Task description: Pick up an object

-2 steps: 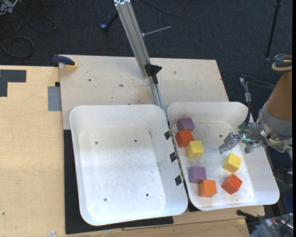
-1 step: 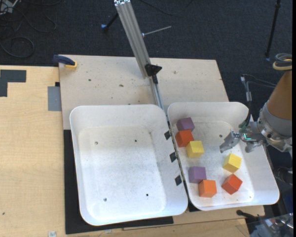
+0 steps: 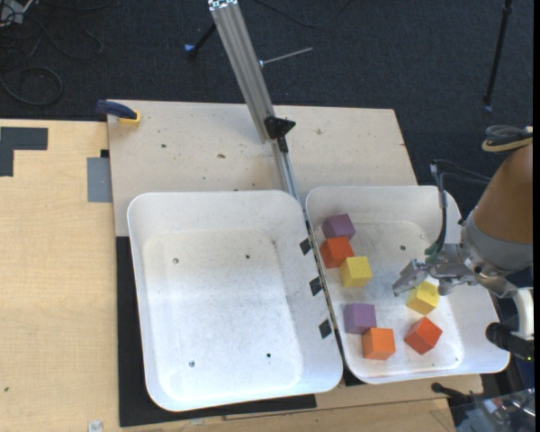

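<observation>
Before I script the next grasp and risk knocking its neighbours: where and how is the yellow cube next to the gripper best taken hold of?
Take the yellow cube by two opposite side faces, coming straight down from above. It sits turned diagonally to the right bin walls, so rotate the gripper to match its faces. The red cube sits close below it, so probably close across the faces that keep the fingers clear of that side.

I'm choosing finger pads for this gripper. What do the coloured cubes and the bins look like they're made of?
The cubes, such as the yellow cube and the purple cube, look like painted wood or dense foam: matte, flat colour, crisp edges, no glare. The right bin and the left bin look like thin moulded white plastic, with rounded rims and a faint sheen.
</observation>
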### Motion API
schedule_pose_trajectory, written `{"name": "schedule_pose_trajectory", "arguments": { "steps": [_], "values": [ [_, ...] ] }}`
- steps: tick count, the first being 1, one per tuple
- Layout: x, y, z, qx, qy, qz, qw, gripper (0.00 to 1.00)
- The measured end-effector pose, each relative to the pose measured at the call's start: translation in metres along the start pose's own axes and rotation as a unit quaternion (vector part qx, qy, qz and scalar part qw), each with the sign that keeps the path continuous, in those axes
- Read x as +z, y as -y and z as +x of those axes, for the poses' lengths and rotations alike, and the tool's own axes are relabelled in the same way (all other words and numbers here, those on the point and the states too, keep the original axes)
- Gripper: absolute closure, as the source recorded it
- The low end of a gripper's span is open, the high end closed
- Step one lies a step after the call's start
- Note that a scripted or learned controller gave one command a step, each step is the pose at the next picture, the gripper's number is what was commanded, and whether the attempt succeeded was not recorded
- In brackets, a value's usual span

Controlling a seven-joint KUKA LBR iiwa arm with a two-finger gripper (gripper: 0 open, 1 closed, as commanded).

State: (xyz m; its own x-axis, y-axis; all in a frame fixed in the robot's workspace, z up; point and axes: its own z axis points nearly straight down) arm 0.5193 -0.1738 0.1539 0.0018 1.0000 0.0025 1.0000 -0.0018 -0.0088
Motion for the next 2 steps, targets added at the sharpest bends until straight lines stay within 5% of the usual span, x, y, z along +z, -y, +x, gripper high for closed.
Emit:
{"name": "schedule_pose_trajectory", "arguments": {
  "steps": [2],
  "values": [
    [0.0347, -0.0148, -0.0013, 0.004, 0.007, -0.016, 0.9998, 0.0]
  ]
}}
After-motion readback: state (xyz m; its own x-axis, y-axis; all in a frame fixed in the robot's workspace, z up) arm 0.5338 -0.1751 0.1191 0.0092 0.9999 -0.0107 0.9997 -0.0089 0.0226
